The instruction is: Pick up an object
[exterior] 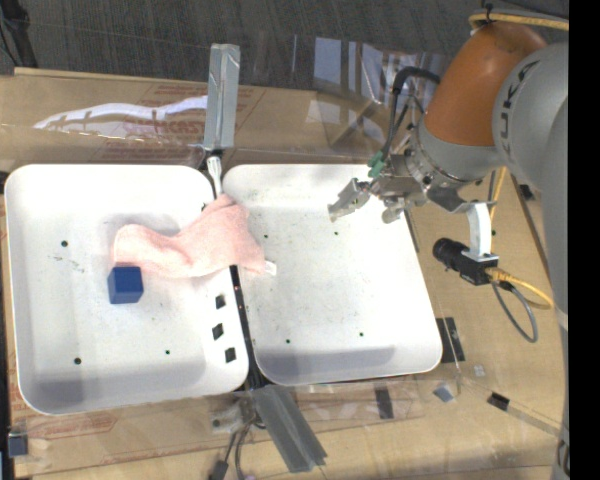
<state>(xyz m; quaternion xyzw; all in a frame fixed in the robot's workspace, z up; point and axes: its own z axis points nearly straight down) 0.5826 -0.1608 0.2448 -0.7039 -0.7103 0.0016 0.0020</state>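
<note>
Pink cloth (pixel 205 243) lies crumpled in the left bin (pixel 40 368), its far end draped over the shared rims so that a corner spills into the right bin (pixel 420 348). Touching its near-left edge sits a small blue block (pixel 126 284), flat on the bin floor. These are the two things worth picking, and both are well apart from the arm.

Over the upper part of the right bin hangs the claw (pixel 368 200), tilted toward the left bin, with nothing between its fingers. They look spread, one tip reaching left toward the cloth side and the other nearer the wrist, which fits a reach that has yet to close on anything.

My judgement is that the pick is barely begun. Being nearest, the cloth corner on the divider is the likely target. Soft folds may slip from a shallow pinch, and the raised rims beneath leave little room to come down.
</note>
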